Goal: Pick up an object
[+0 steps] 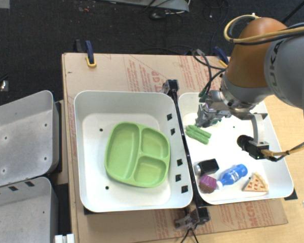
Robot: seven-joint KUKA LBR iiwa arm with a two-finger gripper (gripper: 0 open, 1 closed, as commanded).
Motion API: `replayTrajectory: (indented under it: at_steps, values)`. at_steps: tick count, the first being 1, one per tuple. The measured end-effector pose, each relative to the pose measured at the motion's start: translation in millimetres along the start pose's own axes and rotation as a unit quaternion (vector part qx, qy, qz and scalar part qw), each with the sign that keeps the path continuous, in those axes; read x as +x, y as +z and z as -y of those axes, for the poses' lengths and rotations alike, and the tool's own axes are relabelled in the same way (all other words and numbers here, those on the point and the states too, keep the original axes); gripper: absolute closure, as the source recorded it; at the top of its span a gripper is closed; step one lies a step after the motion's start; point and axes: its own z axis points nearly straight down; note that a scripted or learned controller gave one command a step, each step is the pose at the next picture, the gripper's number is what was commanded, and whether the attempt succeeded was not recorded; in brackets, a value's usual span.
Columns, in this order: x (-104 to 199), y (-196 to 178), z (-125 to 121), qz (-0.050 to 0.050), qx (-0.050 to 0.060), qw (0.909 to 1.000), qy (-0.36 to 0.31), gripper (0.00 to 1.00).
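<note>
My gripper (206, 116) poised over the green ridged block (198, 134), right of frame centre; finger state: cannot tell.
Block looks light, stiff, ridged; I'd pinch across its short width, mid-length.

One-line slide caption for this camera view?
Pincer low over a green block in the right bin; green plate in the left bin.

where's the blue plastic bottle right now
The blue plastic bottle lies near the front edge of the right white bin, between a purple object on its left and a pizza-slice toy on its right.
</note>
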Motion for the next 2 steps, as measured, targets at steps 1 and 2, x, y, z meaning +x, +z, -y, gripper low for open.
replayTrajectory:
  at_steps: [1,2]
  values:
    - [48,-7,-19,0.0,0.0,1.0,0.0,1.0]
    - [100,-3,-27,0.0,0.0,1.0,0.0,1.0]
